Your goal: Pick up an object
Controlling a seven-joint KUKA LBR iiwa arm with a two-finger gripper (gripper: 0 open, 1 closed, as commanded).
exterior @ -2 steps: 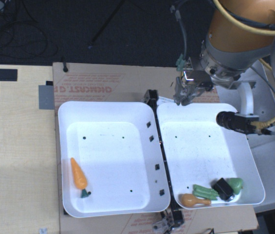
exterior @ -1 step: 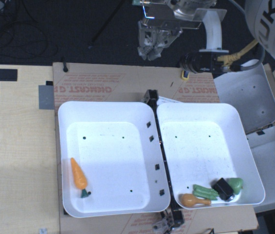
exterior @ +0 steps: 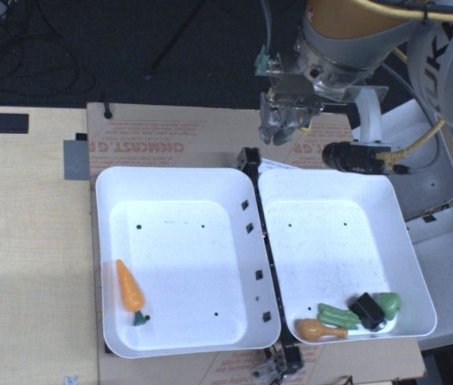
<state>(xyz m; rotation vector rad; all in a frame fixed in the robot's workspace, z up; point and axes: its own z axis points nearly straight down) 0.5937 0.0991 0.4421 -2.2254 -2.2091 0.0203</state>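
Above the far rim of the right bin [exterior: 406, 223] I see my gripper [exterior: 281, 131] hanging over the cardboard, touching nothing; whether it is open or closed I cannot tell. Both bins are smooth white plastic. Along the left bin's [exterior: 106, 255] near-left wall lies a tapered orange carrot [exterior: 129, 287]. Crowded in the right bin's near corner: green pea pod [exterior: 338, 316], black block [exterior: 367, 310], tan gourd-shaped piece [exterior: 320, 330].

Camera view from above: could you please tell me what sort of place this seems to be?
Probably a robot grasping lab: two shallow white plastic bins side by side, toy food like an orange plastic carrot, and loose black cables behind.
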